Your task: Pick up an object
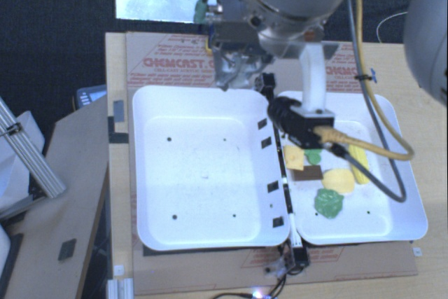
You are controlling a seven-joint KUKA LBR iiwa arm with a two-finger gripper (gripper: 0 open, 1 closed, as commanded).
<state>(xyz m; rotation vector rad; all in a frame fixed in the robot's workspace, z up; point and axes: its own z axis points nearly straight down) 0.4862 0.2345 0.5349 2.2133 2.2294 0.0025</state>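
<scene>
The right bin [399, 220] holds several small items in a cluster: a yellow block [294, 158], a brown block [309, 174], a rounded yellow piece [339, 181], a green lumpy piece [327, 203] and a long yellow piece [358, 163]. A small green item [313, 157] peeks out beside the yellow block. My gripper [236, 75] hangs over the far rim of the left bin [203, 171], near the divide between the bins, well up and left of the cluster. I see nothing between its fingers.
A black fitting with yellow and grey cables [304, 124] hangs over the right bin's far left part, partly covering the items. Cardboard [168, 59] lies under both bins. A metal frame [28, 157] stands off the bench at the left.
</scene>
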